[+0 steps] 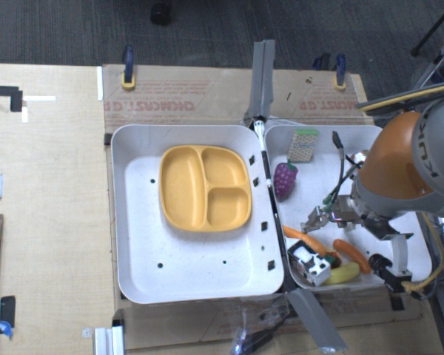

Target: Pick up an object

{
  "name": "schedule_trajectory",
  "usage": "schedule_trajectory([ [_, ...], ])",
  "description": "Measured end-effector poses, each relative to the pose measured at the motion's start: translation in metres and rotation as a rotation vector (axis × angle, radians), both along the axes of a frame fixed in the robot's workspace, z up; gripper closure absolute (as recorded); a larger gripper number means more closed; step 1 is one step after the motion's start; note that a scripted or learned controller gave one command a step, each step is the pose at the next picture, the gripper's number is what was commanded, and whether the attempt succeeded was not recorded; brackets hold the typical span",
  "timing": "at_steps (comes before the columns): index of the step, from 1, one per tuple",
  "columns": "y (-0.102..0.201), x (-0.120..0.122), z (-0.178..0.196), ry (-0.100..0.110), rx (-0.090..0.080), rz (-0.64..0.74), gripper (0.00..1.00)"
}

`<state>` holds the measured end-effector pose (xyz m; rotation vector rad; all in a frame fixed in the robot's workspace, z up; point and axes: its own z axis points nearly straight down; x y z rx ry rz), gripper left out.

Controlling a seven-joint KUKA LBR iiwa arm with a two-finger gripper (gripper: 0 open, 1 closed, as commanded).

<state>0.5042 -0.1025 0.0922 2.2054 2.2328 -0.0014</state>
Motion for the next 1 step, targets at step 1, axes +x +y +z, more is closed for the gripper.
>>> schedule_trajectory([
  [1, 0.0008, -0.0241, 0.0017, -0.007, -0.004, 0.241, 0.00],
])
